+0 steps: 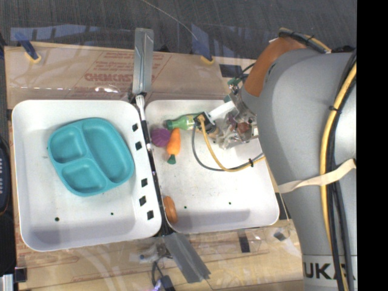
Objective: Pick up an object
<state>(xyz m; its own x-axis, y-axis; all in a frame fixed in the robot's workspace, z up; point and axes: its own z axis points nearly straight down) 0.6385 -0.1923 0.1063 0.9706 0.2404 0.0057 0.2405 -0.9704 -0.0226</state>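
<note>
Hovering over the right bin (242,214), your gripper (233,131) sits near the green toy (180,123); how wide it stands, you cannot tell. The crowding carrot (174,143) and purple toy (159,137) could spoil your grasp.

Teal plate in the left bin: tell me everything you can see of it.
The plate is teal and looks like smooth moulded plastic, a rounded rectangle with a raised rim. Ridges split it into three compartments, one larger and two smaller, and nothing lies in them. It sits flat and right side up on the floor of the left bin, turned at a slant to the walls and clear of them. Nothing else touches it.
</note>
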